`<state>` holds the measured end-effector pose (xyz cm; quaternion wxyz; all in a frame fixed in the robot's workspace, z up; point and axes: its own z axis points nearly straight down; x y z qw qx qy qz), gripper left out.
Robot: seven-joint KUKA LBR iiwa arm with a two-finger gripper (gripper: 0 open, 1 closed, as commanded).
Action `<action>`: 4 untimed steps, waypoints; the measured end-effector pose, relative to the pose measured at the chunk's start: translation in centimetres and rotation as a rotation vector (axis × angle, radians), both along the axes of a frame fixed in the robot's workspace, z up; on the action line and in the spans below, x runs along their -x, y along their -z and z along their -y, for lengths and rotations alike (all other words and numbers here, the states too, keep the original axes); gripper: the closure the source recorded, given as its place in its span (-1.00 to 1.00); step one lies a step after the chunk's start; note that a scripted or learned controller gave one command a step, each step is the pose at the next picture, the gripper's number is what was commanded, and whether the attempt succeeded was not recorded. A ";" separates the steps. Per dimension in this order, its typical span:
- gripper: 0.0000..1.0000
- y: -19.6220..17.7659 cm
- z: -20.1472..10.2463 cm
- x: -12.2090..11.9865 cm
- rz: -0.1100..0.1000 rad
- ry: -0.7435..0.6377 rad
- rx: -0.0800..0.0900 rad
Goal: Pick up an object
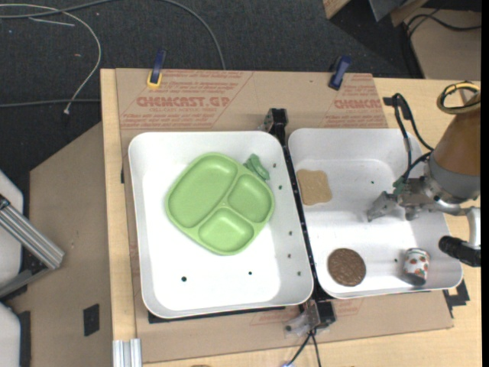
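My gripper (391,209) hangs over the right side of the right bin (359,145), its grey fingers spread open above bare white floor with nothing between them. A tan square slice (313,186) lies at that bin's left side, well left of the gripper. A brown round disc (347,267) rests near the front edge. A small white and orange object (416,264) sits in the front right corner, below the gripper. In the left bin (145,205) lies a green divided plate (220,202), and a small green piece (257,167) touches its upper right rim.
The grey arm with its orange band (460,151) comes in over the right bin's right wall. Black cable (409,132) runs along the bin's back right corner. Blue clamps (157,67) hold the cardboard at the bench's far edge.
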<state>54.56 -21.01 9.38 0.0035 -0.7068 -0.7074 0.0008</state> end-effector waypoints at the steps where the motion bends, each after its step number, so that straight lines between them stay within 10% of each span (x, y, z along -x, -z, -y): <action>1: 1.00 -1.5 0.1 -0.2 0.008 0.000 0.003; 4: 1.00 -18.0 0.3 -0.2 0.013 0.000 0.006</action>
